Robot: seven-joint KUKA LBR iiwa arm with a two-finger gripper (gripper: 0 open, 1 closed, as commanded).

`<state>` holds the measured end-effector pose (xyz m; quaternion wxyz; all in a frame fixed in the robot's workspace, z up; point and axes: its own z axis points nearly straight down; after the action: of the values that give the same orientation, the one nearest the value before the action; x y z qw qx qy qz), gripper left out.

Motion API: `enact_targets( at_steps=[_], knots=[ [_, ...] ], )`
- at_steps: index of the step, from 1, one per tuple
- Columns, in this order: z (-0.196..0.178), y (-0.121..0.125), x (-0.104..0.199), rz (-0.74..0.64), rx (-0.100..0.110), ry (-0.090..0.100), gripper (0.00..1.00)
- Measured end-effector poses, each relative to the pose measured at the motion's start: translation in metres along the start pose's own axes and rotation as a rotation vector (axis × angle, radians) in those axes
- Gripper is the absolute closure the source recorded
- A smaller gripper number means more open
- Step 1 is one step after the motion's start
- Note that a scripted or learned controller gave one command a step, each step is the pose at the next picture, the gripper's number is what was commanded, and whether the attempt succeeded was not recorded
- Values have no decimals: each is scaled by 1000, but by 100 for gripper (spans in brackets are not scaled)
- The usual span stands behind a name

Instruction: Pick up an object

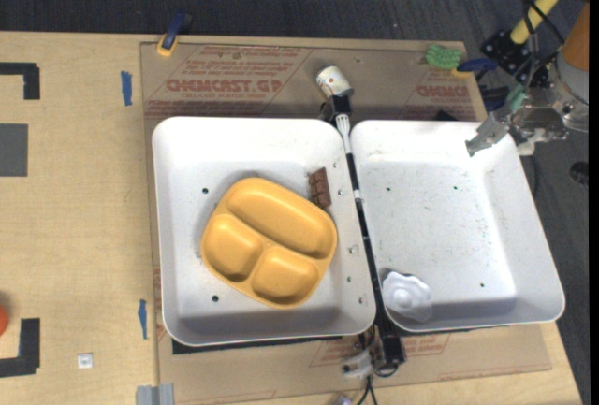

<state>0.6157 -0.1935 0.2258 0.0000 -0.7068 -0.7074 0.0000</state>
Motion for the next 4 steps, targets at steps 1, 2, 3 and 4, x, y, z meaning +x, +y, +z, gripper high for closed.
enact_targets(
  at_steps=[1, 2, 3, 4],
  knots=[
    [141, -53, 23, -67, -1, 0, 0],
    [140, -23, 78, -184, -4, 0, 0],
    [130, -22, 78, -183, -6, 1, 100],
    [41, -95, 114, 159, 2, 1, 100]
  ],
)
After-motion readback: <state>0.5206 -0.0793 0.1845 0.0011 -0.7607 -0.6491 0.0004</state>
